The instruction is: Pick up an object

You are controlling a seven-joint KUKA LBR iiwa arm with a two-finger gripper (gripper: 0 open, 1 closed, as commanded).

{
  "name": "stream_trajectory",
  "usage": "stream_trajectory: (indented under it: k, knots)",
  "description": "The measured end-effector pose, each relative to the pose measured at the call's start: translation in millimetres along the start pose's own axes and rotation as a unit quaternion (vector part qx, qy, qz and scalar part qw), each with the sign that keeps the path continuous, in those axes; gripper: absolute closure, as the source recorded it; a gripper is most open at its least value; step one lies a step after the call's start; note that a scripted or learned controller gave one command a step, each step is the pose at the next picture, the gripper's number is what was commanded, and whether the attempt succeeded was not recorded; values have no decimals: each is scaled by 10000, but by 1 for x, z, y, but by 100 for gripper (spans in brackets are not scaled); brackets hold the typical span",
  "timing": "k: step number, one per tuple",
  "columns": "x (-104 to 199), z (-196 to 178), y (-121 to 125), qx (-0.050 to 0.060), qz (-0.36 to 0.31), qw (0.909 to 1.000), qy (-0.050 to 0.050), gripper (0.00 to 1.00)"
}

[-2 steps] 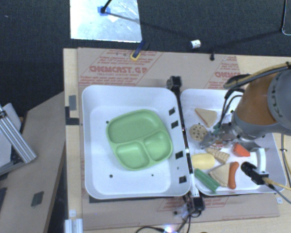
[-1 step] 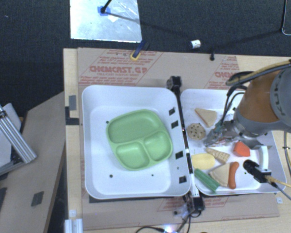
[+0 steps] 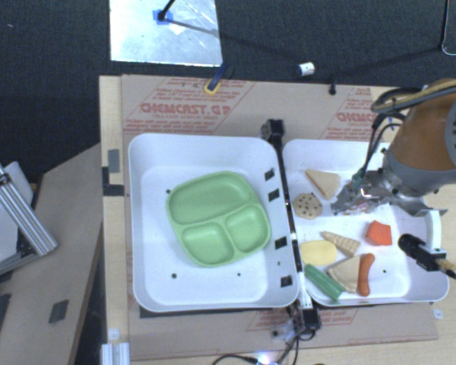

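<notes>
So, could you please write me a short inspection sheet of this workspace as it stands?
Surface: two white bins, left bin and right bin, side by side on cardboard.
Job's things: right bin holds cookie, orange block, sausage, green stick, wedge, cone.
Clutter: green divided plate in left bin.
Grippers: gripper low over right bin, beside the cookie; nothing seen between its fingers.
Cables: dark cables along the arm.
Surroundings: dark floor, metal sheet.

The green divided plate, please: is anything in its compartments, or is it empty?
Empty. The green divided plate sits in the left bin, all three compartments bare.
</notes>
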State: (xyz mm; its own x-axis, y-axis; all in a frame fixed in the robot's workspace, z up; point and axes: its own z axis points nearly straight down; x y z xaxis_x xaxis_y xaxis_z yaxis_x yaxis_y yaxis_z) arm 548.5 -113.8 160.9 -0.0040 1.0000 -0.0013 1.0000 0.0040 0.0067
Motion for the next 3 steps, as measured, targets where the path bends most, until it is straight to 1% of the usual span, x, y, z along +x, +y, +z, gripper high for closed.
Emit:
stream_trajectory:
  k: [1,2,3]
  knots:
    - [-4,-62,7,-4,-2,10000,-3,100]
    - [-4,-63,8,22,-1,10000,5,100]
    - [56,-72,10,23,-28,10000,12,100]
